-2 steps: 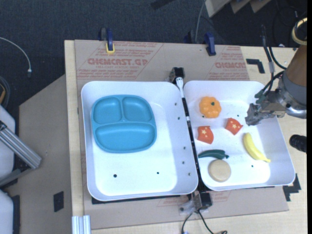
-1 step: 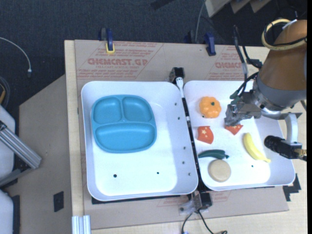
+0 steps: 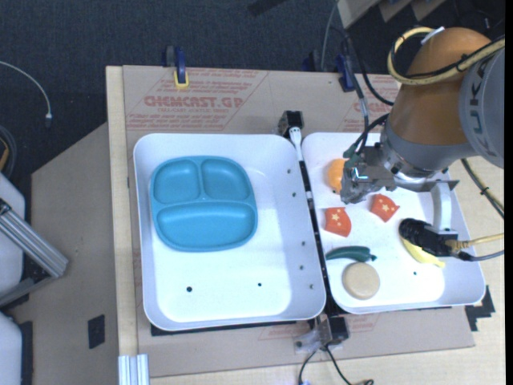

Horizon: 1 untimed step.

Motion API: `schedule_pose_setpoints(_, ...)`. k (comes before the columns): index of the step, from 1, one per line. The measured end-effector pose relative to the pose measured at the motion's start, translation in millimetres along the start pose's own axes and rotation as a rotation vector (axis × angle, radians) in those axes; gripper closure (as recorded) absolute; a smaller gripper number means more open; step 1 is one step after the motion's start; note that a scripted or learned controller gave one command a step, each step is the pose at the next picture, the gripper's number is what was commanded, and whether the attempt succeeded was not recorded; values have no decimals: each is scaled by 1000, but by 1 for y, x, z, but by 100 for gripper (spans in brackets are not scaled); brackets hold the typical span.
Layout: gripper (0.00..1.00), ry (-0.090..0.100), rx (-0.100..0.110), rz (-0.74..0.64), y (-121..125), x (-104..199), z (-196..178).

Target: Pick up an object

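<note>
- Low over the right white bin [image 3: 461, 291], the claw [image 3: 353, 184] hangs beside a round orange fruit [image 3: 336, 174]; its state I cannot tell.
- Nearby lie two red strawberry-like pieces [image 3: 337, 221] [image 3: 384, 207].
- Left bin holds a blue divided plate [image 3: 204, 203].

dark blue carpet [image 3: 120, 22], cardboard-topped bench [image 3: 240, 95]

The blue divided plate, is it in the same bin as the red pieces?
No, the blue divided plate lies in the left bin; the red pieces lie in the right bin.
</note>
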<state>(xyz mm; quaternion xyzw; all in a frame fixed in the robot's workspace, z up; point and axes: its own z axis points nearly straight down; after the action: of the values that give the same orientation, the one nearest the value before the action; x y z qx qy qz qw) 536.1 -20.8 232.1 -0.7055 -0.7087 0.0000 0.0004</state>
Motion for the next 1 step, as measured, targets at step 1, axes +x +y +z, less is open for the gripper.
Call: schedule_pose_setpoints(1, 100, 0, 3, 1, 3, 45, 7)
